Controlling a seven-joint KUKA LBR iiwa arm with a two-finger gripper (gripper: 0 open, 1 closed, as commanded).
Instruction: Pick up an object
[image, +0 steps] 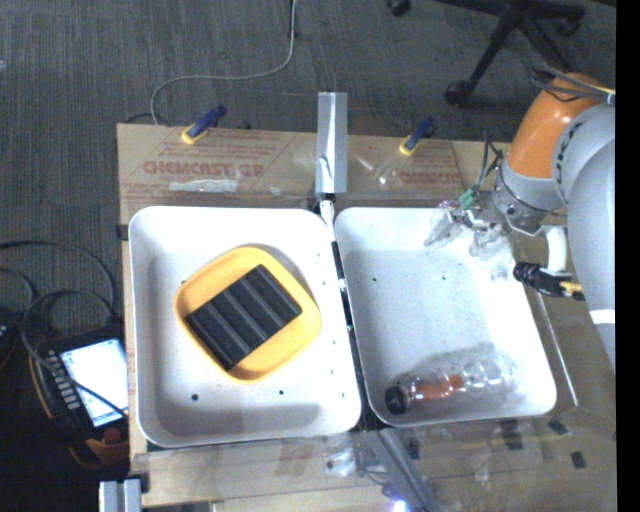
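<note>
Bottle blurred along right bin front wall; jaws at back rim, state unclear

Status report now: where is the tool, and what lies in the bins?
Tool over right bin's far edge. Clear bottle lies at its near wall, untouched. Yellow-black object in left bin.

Robotics lab. We note: grey carpet floor; plywood tabletop fixed with blue-and-yellow clamps; two white bins; loose cables; office-chair base; KUKA arm mounted alongside.
</note>
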